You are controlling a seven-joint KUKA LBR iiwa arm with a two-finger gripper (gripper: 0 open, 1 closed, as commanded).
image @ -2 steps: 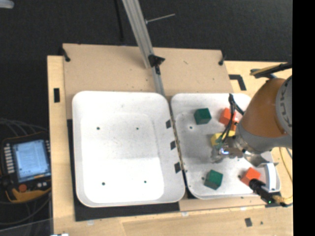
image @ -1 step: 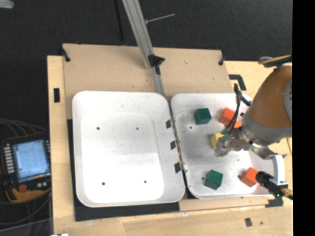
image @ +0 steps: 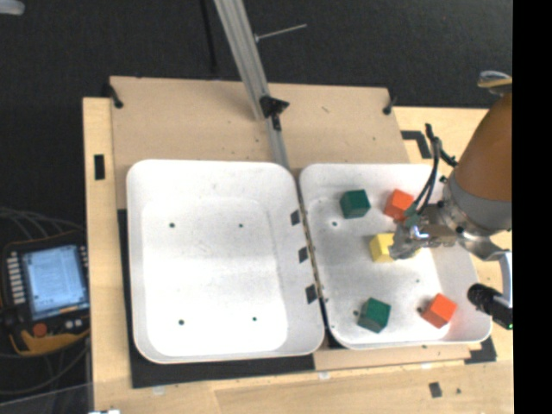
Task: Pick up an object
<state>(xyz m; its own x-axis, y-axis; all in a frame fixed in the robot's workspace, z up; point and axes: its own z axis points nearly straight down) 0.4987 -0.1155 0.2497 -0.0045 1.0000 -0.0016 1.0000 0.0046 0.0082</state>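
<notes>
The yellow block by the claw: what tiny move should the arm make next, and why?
Probably ease the gripper slightly left to centre over the yellow block. It sits at the block's right edge, and no block shows between its fingers.

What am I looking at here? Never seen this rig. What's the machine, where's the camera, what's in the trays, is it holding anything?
This is one camera fixed above a bench, looking down at a slant. The machine is a robot arm, grey with an orange band, reaching in from the right of the picture. At its tip is a two-finger gripper, its tool for picking things up.

On the bench sit two shallow white bins side by side. The left bin has only small dark specks on its floor. The right bin holds five small blocks: a green block and an orange block toward the back, a yellow block in the middle, and another green block and orange block toward the front.

The gripper is right at the yellow block, touching or nearly so. Whether it actually grips it cannot be told from this view.
</notes>
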